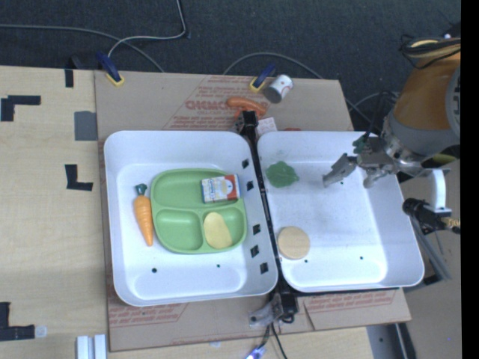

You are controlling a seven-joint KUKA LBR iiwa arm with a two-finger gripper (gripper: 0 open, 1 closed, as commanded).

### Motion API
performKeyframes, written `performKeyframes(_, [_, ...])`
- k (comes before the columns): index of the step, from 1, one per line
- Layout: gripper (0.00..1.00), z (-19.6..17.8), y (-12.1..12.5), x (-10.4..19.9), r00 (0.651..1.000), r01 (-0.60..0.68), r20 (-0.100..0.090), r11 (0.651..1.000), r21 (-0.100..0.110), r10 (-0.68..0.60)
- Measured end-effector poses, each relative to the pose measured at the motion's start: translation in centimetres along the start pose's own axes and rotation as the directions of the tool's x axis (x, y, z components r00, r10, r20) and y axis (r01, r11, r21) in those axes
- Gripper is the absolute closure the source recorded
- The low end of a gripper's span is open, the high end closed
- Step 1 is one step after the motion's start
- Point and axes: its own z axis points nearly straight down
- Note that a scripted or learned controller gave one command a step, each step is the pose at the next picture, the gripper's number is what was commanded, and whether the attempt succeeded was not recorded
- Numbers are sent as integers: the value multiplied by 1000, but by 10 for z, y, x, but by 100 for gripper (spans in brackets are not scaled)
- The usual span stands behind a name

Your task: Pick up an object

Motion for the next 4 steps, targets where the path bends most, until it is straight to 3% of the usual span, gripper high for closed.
performKeyframes(1, [0,126,-5,42,1000,0,-1,1000,-4,0])
performKeyframes(2, [0,27,98,70,1000,1,1,1000,-4,-1])
performKeyframes(3, [0,28,72,86,1000,0,2,1000,-1,0])
performKeyframes(4, [0,108,86,56,1000,-1,2,1000,3,1])
